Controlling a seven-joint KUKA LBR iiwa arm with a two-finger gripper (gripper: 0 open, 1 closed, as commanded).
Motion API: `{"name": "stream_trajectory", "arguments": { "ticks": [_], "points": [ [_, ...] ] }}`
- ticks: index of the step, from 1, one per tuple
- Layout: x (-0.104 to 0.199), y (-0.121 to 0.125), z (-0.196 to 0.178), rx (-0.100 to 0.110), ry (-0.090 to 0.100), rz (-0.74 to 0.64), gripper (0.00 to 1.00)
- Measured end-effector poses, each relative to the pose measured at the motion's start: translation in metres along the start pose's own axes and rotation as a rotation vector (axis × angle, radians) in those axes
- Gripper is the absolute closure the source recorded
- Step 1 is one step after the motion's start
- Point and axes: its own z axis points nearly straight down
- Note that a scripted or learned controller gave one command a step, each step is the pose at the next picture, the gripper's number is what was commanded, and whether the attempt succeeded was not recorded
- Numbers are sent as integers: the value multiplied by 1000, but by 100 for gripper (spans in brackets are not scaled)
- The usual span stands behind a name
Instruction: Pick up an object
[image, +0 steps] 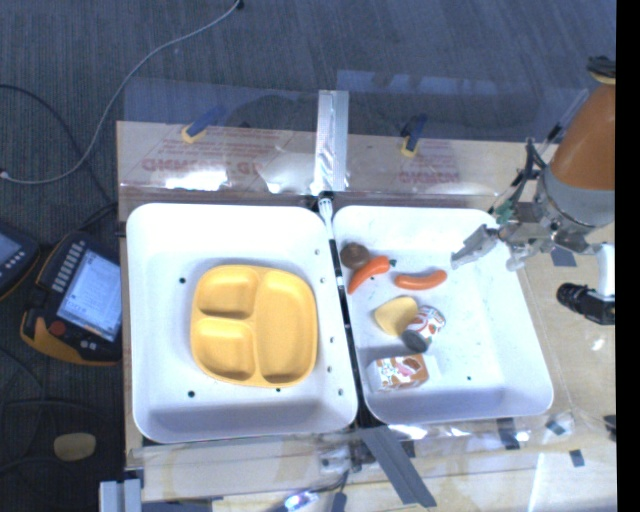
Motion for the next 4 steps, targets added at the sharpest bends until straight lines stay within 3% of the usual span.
{"name": "stream_trajectory", "arguments": {
  "ticks": [1, 2, 3, 4],
  "points": [
    [57, 3, 126, -20, -6, -259, 0],
    [58, 4, 116, -22, -3, -259, 100],
    [127, 47, 34, -1, -3, -209, 100],
    [127, 47, 34, 0, -3, -208, 0]
  ]
}}
